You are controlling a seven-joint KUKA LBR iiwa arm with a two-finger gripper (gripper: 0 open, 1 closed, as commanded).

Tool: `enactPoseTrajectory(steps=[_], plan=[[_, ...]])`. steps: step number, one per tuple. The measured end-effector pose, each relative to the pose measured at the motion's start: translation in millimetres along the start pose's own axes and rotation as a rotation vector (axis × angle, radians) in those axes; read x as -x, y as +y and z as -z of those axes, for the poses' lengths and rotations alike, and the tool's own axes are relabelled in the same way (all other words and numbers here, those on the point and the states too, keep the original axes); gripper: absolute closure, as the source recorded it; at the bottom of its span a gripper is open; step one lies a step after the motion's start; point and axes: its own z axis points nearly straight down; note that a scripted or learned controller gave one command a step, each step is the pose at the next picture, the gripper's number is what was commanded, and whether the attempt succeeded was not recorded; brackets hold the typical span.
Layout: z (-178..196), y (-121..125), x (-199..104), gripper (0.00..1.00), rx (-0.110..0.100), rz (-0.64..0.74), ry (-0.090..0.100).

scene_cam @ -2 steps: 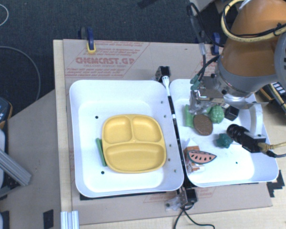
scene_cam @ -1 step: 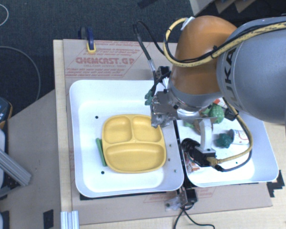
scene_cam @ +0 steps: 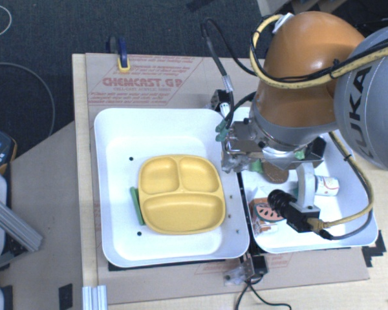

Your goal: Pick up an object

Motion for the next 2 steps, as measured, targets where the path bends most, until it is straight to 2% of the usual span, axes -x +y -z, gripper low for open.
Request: enactPoseTrajectory(steps=[1,2], plan=[[177.2,2.1,55.2,1.0,0.02,-0.005,0.002],[20.1,10.7,89.1,1.0,-0.018,-0.006,-0.003]])
